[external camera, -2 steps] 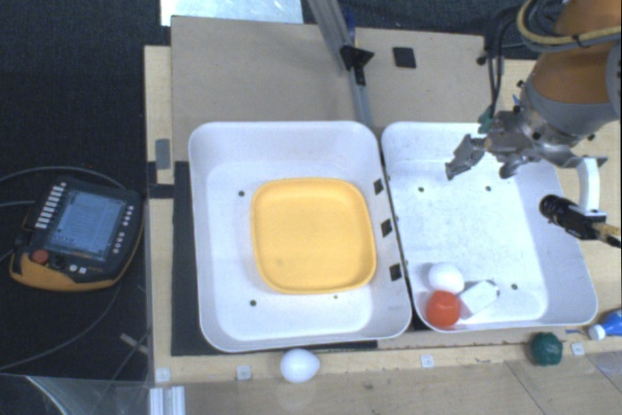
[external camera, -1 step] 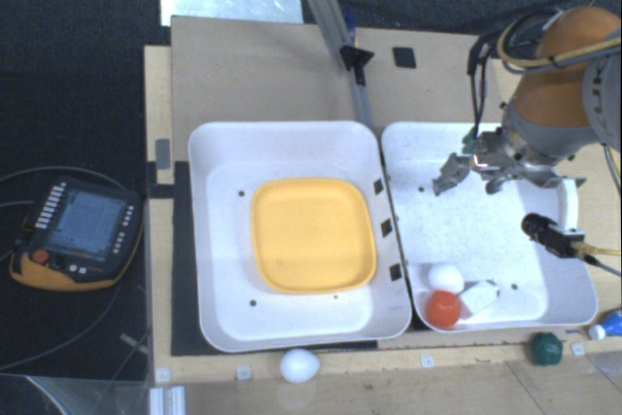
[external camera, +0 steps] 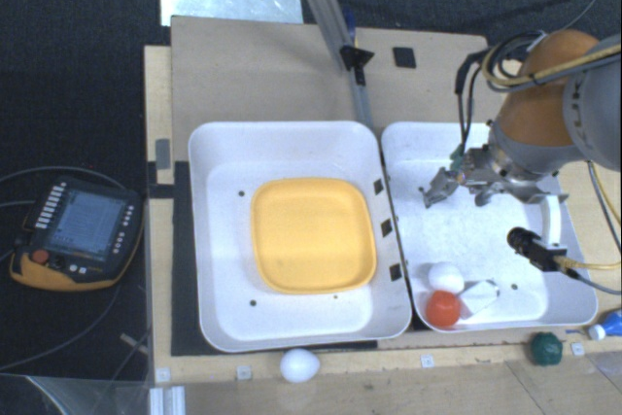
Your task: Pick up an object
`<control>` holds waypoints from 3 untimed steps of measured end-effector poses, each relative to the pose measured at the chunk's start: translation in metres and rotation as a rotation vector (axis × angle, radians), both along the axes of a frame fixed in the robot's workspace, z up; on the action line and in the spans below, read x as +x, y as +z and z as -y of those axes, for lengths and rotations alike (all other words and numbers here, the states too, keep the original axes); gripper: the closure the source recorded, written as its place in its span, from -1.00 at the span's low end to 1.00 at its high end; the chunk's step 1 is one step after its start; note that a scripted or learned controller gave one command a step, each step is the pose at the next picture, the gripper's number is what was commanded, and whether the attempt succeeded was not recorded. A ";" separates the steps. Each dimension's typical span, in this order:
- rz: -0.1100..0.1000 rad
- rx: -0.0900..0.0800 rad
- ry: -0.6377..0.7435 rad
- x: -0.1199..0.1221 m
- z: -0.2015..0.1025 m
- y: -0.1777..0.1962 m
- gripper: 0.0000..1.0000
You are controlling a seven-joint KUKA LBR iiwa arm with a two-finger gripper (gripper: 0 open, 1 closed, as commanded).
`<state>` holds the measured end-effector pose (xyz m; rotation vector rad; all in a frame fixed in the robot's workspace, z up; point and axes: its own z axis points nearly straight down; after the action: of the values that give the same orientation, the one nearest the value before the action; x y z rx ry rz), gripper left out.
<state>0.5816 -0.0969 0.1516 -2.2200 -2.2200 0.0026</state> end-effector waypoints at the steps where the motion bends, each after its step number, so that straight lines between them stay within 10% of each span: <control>1: 0.005 0.000 0.000 0.001 0.000 0.012 1.00; 3: 0.005 0.000 0.001 0.003 -0.003 0.095 1.00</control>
<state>0.5849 -0.0944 0.2466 -2.2221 -2.2235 -0.0028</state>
